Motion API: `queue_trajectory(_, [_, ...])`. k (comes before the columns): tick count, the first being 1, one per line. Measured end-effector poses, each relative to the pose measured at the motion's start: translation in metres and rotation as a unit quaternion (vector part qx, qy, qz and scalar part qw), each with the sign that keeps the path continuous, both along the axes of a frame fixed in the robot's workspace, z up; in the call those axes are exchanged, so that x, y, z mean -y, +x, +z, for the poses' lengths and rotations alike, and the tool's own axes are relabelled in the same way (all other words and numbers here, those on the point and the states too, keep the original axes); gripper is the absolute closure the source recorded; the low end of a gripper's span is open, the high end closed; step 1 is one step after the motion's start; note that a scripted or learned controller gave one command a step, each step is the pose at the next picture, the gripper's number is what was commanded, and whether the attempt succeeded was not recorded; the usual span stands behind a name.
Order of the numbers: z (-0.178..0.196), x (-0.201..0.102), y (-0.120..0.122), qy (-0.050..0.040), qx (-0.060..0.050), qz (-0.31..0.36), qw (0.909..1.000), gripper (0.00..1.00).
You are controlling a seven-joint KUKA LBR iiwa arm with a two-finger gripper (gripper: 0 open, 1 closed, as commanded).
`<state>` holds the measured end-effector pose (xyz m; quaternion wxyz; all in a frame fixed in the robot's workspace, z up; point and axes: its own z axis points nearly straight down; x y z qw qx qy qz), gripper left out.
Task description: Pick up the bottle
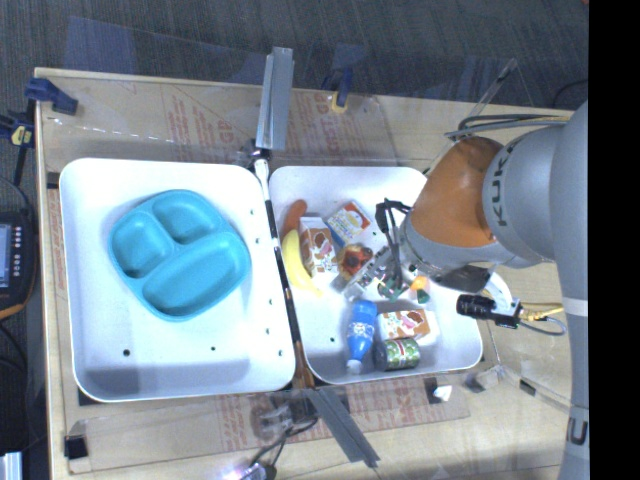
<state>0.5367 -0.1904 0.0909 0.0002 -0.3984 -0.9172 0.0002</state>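
Note:
The bottle (360, 334), blue with a white base and cap end, lies on its side near the front of the right bin (440, 353). My gripper (388, 276) hangs low over the middle of that bin, just behind and to the right of the bottle, among the packed items. The arm's orange band (455, 208) and grey body hide the bin's right part. Nothing shows as held.
Around the bottle lie a banana (297, 262), a red sausage (293, 215), small cartons (320, 248), a boxed item (407, 324) and a green can (398, 354). The left bin (90, 358) holds a blue divided plate (180, 253). A metal divider (273, 98) stands behind the bins.

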Motion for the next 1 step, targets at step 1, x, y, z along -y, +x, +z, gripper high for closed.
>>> queue_trajectory(1, [0.0001,-0.0001,0.0,0.0,0.0,0.0,1.0,0.0])
